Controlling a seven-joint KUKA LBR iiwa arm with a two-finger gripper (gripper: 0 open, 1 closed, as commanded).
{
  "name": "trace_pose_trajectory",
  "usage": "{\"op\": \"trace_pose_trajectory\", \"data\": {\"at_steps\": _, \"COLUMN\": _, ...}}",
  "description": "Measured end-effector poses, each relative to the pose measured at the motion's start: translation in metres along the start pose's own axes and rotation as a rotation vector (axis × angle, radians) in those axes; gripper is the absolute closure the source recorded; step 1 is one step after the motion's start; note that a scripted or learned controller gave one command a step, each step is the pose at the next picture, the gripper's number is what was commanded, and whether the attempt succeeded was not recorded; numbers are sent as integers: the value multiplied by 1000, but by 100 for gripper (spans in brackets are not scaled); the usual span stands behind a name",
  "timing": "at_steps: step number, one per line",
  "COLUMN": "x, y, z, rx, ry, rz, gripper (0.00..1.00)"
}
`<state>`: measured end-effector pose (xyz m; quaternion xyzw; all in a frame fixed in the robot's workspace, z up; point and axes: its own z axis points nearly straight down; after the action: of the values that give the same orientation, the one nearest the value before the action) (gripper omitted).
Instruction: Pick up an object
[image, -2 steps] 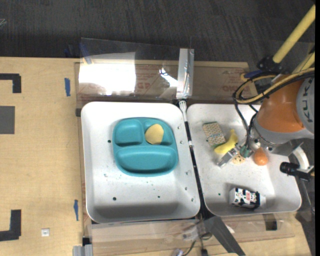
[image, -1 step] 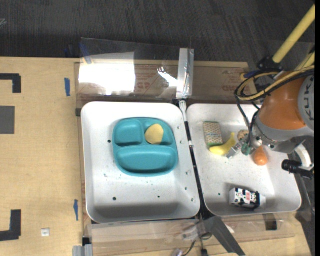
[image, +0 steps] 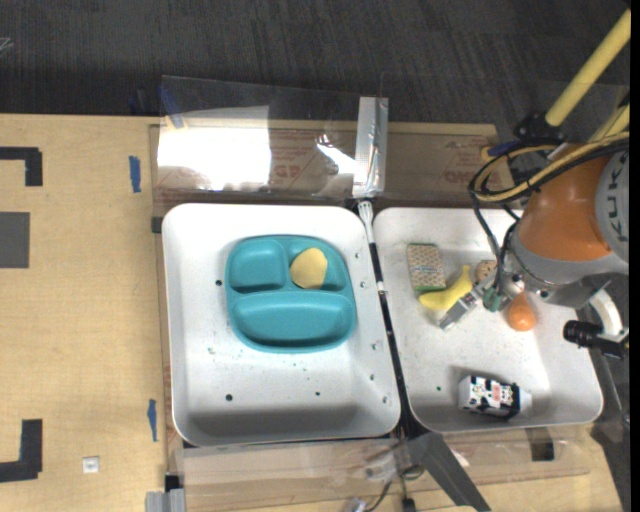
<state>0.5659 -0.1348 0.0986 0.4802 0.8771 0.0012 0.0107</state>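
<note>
Yellow object lies slanted, long axis lower-left to upper-right, in right bin; pincer state cannot be told.

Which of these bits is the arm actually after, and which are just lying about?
Job in hand, right bin:
end effector
yellow object
orange ball
patterned pad
black-and-white item

Lying about, left bin:
teal tray
yellow lump

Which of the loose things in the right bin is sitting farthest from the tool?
The black and white box, alone near the right bin's front edge. The sponge, yellow piece and orange ball cluster around the tool.
</note>
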Motion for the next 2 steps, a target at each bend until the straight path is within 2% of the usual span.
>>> {"op": "trace_pose_trajectory", "data": {"at_steps": 1, "x": -7, "y": 42, "z": 13, "rx": 12, "ry": 14, "rz": 81, "gripper": 0}}
{"op": "trace_pose_trajectory", "data": {"at_steps": 2, "x": -7, "y": 43, "z": 7, "rx": 12, "ry": 15, "rz": 81, "gripper": 100}}
